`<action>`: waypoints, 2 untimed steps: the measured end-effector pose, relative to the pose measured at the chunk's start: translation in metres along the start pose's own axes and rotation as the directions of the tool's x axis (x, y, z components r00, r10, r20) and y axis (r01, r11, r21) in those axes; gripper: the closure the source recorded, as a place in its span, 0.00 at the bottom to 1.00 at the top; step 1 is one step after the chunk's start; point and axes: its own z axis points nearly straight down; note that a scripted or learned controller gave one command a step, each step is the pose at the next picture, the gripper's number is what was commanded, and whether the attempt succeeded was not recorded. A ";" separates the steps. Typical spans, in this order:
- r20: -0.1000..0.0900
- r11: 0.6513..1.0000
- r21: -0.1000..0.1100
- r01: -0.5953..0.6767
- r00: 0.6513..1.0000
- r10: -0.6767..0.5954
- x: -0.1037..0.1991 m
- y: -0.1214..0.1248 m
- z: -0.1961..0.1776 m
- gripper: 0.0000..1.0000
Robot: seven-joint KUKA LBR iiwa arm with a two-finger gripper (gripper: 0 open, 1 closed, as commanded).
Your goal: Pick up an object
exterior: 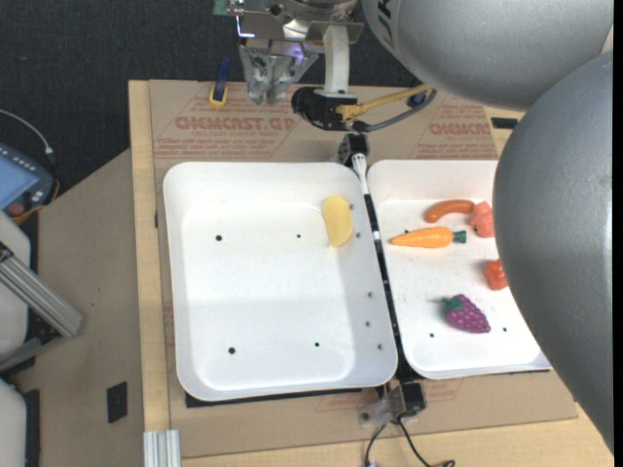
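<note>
A yellow piece (pixel 338 221) lies in the left bin (pixel 195 261), near its right wall. In the right bin (pixel 428 358) are seen a carrot (pixel 426 238), a sausage (pixel 448 209) and grapes (pixel 467 314). The gripper (pixel 271 81) is held above the cardboard (pixel 195 125) behind the bins, gripping nothing; its opening cannot be told.

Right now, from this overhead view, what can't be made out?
- Gripper finger state: blurred and dim at the top of the camera view.
- Small orange-red piece in the right white bin: cut off by the grey arm; shape unclear.
- Pink lump beside the orange sausage-shaped toy: partly behind the arm.
- Right bin's far side: covered by the arm.
</note>
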 end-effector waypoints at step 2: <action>-0.005 1.000 -0.013 0.003 1.000 -0.003 0.001 0.000 -0.108 1.00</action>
